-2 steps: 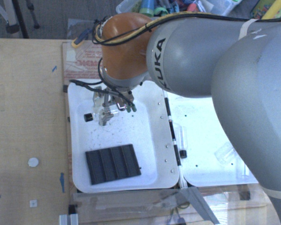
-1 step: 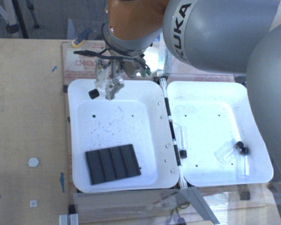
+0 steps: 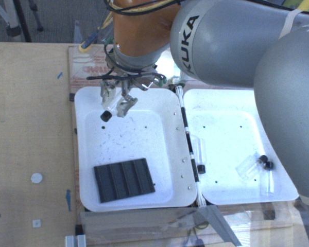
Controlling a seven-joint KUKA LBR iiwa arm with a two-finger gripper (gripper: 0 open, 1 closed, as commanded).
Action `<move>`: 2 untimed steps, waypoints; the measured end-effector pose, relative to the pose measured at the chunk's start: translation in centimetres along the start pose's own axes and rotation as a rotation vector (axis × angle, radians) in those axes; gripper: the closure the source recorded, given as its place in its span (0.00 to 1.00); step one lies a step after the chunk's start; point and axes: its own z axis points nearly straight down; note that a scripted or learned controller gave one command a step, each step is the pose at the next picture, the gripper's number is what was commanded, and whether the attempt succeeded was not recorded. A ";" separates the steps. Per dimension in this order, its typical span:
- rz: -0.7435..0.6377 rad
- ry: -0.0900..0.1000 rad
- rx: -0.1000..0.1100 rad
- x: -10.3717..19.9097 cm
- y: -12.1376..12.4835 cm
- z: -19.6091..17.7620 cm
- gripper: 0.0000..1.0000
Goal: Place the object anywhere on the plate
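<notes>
Dark ribbed plate (image 3: 124,179) sits at the near end of the left bin (image 3: 82,138), and the gripper (image 3: 117,104) hangs over that bin's far end, well apart from it. Between the fingers there's a small clear vial (image 3: 108,110), black cap pointing down and to the view's left, so the fingers look clamped on it, off the bin floor. From the gripper the plate lies toward the camera and a touch to the view's right, its long side running across the bin. The carry looks like a short run down the bin. A similar clear piece (image 3: 250,168) lies in the right bin (image 3: 278,189), near its front corner.
</notes>
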 end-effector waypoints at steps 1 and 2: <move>-0.244 0.000 0.000 0.4 -0.3 2.2 1.00; -0.708 0.000 -0.001 0.8 -0.7 6.1 1.00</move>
